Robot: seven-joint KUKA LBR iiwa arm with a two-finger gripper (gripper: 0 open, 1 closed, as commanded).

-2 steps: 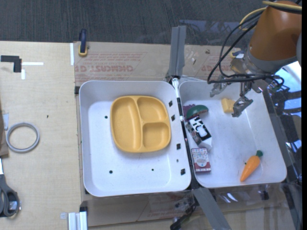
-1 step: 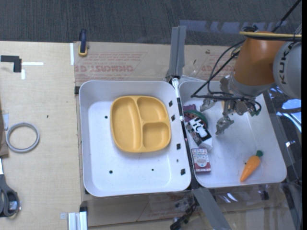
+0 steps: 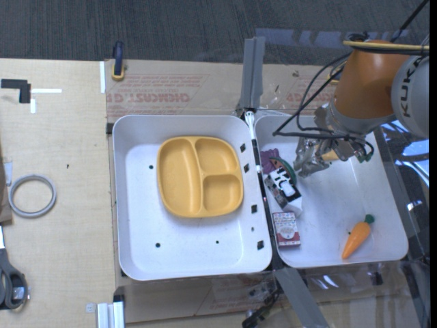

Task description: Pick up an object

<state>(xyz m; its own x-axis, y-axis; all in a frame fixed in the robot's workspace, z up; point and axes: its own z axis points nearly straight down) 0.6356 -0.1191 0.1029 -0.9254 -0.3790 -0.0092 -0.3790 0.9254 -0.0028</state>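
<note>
Gripper [image 3: 308, 161] sits low inside the right bin [image 3: 382, 251], in its upper half, reaching in from the right. Nothing visible between the fingers; how far they are spread cannot be told from this angle, since the wrist and cabling crowd the tip.

Candidate objects, relative to the gripper:
- black-and-white packet [image 3: 283, 185]: just beside the tip, down and to its left, lying against the bin's left wall. Nearest target.
- purple item [image 3: 270, 161]: directly left of the tip, partly under the packet; identity unclear.
- small red box [image 3: 286, 228]: further down and left, near the front corner.
- toy carrot [image 3: 356, 238]: well apart, below and to the right.
- yellow divided plate [image 3: 200, 176]: far left, in the left bin [image 3: 136, 251].

Step judged: approach/descent, no grasp made yet. Task not started in effect.

Next move calls for a short shift down-left to centre over the packet, fingers spanning its narrow width. Risk: wall proximity may block one finger; the carrot stands freer.
</note>
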